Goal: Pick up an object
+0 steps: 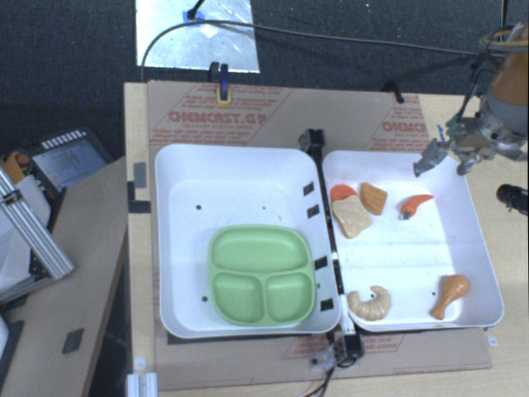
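Note:
The right bin point(463, 246) holds several toy foods. A red chili pepper point(415, 204) lies near its back right, and a slice of bread point(353, 217) sits beside an orange wedge point(373, 198) and a small red-orange piece point(342, 193) at the back left. A curled shrimp point(371, 303) and a chicken drumstick point(447, 294) rest near the front edge. My gripper point(446, 160) hangs open above the bin's far right rim, up and to the right of the chili, with nothing between its fingers.
The left bin point(190, 180) holds a green divided plate point(260, 273). A black divider point(318, 205) runs between the bins. Cables cross the dark background at the back, and a metal sheet point(198, 19) lies behind the bench.

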